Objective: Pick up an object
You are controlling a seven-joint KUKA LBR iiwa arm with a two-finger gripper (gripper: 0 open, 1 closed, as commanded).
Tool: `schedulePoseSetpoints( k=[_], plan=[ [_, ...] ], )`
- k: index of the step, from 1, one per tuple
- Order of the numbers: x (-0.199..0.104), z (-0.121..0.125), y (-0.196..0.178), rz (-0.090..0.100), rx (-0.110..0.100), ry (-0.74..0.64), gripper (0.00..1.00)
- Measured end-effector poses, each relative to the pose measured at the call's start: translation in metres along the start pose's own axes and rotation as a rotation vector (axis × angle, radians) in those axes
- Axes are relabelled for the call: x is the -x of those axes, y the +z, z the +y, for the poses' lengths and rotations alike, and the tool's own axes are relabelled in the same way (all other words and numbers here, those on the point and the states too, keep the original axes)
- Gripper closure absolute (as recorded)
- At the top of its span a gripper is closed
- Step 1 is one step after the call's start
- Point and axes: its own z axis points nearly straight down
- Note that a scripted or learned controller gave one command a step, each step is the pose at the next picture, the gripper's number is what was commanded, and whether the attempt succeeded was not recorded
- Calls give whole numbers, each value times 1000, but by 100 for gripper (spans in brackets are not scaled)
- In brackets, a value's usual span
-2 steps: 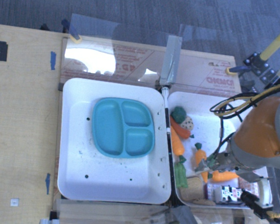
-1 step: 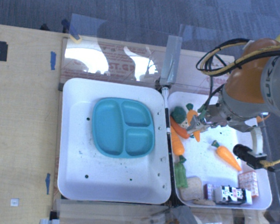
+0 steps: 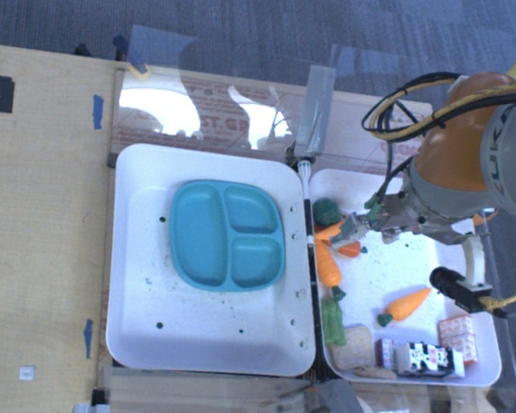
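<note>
I have the gripper (image 3: 355, 229) low over the right bin's (image 3: 485, 370) left side, beside a carrot (image 3: 328, 264) lying by the wall; whether it's spread or pinching, I cannot tell. Crowded neighbours could deflect it, so I may snag nothing

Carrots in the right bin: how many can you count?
3. One carrot by the left wall, one carrot mid-bin, and a small one beside the claw, which may hide more.
</note>
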Motion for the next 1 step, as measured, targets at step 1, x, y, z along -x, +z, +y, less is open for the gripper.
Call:
schedulePoseSetpoints(
  k=[1],
  plan=[
    [91,72,13,-3,0,-171,0]
  ],
)
